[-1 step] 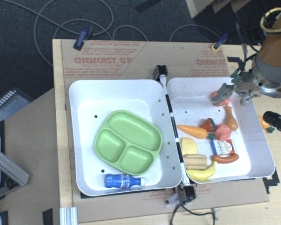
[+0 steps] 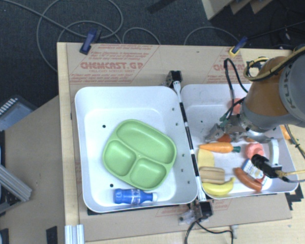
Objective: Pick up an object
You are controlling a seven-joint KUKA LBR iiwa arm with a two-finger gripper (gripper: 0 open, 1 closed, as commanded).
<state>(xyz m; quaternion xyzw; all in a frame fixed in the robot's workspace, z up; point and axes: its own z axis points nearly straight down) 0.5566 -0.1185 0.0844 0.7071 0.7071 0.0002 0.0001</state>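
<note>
Jaws could not be read from this slant, the wrist and its orange band covering them, so whether they were spread or pressed together cannot be told; the gripper (image 2: 224, 131) sat low over the right bin (image 2: 203, 96), right of the frame's centre, among the toy foods; nothing showed between its fingers, so no grasp could be claimed.

As a judgement, the task stood at the reach-and-close stage: the arm was down in the bin, nothing was visibly lifted, and the closing, the lift and the proof of a hold all remained to be done.

The likeliest target was the carrot (image 2: 216, 147), lying just below the gripper and seemingly touching or nearly touching it; its long axis ran almost level across the frame, the orange body tapering toward the left and the green stub pointing right; a grip across its narrow width would suit it better than one along its length.

Below it lay a pale yellow wedge (image 2: 206, 159), a tan bread-like piece (image 2: 212, 174) and a banana (image 2: 218, 187) curving along the bin's lower edge; to the right sat a pink piece (image 2: 254, 150) and a sausage (image 2: 248, 179) slanting down to the right.

The left bin (image 2: 89, 103) held a green divided plate (image 2: 139, 154) at its middle and a blue bottle (image 2: 134, 196) lying on its side along the lower wall, its long axis level, well apart from the gripper.
</note>
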